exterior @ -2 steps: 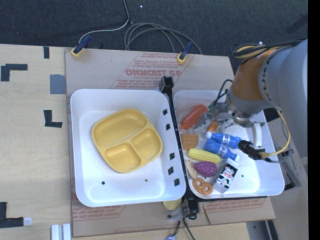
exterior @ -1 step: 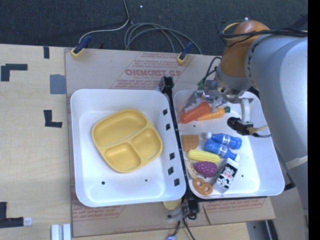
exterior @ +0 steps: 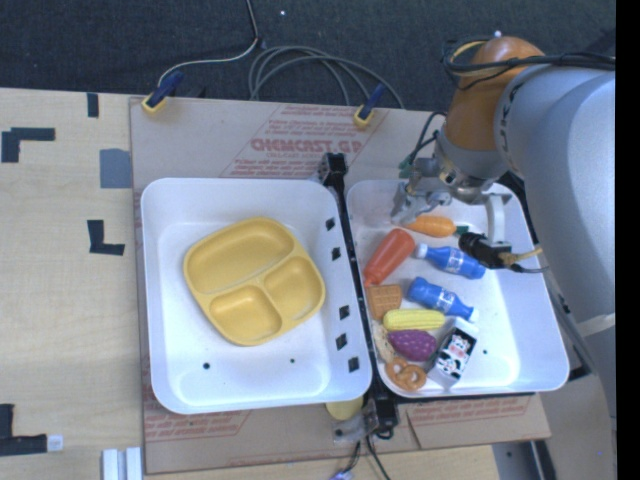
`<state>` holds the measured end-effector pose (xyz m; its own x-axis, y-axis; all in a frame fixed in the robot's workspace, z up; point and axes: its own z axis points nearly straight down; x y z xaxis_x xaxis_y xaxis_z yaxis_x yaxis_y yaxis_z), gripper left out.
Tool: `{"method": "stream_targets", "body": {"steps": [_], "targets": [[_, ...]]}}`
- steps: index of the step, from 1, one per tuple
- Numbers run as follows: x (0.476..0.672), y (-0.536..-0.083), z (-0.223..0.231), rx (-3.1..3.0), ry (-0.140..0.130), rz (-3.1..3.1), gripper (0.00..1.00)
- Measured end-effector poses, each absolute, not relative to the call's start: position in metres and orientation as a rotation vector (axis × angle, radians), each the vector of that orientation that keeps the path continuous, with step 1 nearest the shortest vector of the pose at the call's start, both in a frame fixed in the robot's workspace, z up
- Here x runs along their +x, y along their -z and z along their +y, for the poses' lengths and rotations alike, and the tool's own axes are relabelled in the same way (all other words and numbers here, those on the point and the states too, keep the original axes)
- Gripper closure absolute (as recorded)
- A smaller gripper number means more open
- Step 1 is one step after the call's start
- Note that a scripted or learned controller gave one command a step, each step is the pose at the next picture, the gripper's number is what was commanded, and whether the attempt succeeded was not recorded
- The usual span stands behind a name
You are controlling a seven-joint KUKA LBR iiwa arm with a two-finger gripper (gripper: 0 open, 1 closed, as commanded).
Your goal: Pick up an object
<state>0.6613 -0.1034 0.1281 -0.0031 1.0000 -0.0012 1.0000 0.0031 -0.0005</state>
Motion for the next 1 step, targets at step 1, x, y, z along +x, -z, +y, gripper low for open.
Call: {"method": "stream_targets", "body": {"steps": [1], "targets": [[0.6612,-0.1275,-0.1035,2.218,0.003,2.224,0.00]]}}
